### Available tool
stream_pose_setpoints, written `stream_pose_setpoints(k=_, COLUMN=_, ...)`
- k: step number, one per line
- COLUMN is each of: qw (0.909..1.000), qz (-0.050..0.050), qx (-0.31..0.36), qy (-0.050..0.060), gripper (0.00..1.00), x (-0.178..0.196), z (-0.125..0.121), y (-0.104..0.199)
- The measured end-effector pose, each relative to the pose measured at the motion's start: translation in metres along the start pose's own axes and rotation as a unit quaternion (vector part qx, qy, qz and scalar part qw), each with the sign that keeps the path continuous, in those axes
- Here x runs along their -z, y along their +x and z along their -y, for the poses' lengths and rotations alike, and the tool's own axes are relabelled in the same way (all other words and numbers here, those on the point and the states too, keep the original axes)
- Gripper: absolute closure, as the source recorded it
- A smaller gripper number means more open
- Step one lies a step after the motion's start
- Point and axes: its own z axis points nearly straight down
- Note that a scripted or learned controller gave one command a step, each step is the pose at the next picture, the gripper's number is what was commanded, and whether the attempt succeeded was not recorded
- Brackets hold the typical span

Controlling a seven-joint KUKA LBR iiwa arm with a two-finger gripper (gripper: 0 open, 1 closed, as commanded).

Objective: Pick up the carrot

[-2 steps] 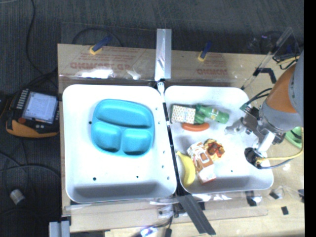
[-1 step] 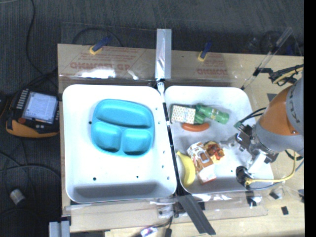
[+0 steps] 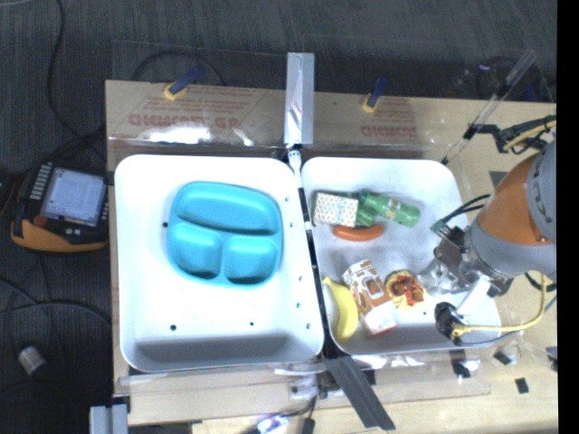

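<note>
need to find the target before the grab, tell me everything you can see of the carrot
The carrot is a small orange piece, smooth and glossy like plastic, long with rounded ends. It lies flat, roughly left to right, in the far half of the right bin. Its upper edge meets the green bottle and the patterned box behind it. The gripper is nearer the bin's right side, apart from it.

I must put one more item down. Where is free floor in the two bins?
Left bin: bare floor all around the blue tray, widest in front. Right bin: crowded; carrot, green bottle, banana and carton cluster together, with the gripper beside them.
</note>
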Motion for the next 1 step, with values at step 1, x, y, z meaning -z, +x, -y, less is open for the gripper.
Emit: stream_pose_setpoints(k=1, qw=0.9577, qz=0.006, qx=-0.288, qy=0.004, gripper=1.00, x=-0.0133, z=-0.0272, y=0.0035)
